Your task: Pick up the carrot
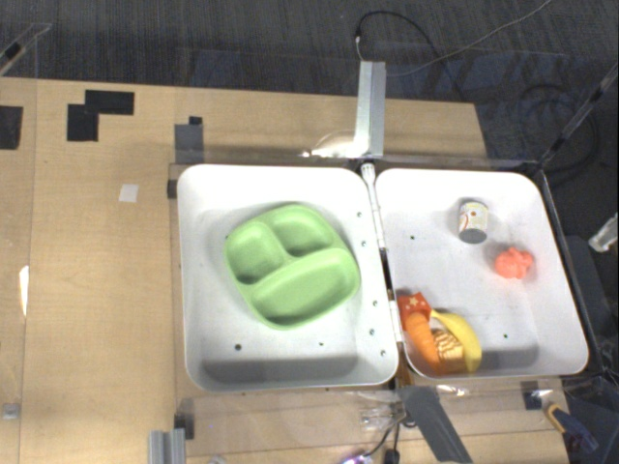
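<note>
Carrot [423,337]: lying in the right bin's near-left corner, orange, tucked against the left wall.
Banana [462,334]: curving just beside the carrot on its right, touching it, yellow.
Small red-and-white item [414,304]: sitting at the carrot's far end, touching it; too small to identify, possibly a toy food piece.
Printed packet [444,344]: peeking out between the carrot and the banana, mostly hidden.
Right bin [522,196]: resting on the surface, white and shallow, holding the cluster in its near-left corner.
Small can [472,221]: standing toward the far side of the right bin, well apart from the carrot, white with a dark rim.
Pink-orange lump [515,263]: sitting near the right wall of the right bin, apart from the can.
Left bin [208,259]: lying beside the right bin, walls touching along the middle.
Green divided plate [290,263]: resting flat in the middle of the left bin, three compartments showing.
Surface [87,288]: wooden, carrying both bins, black marks toward the far left.
Fingers: cannot tell the state.
</note>
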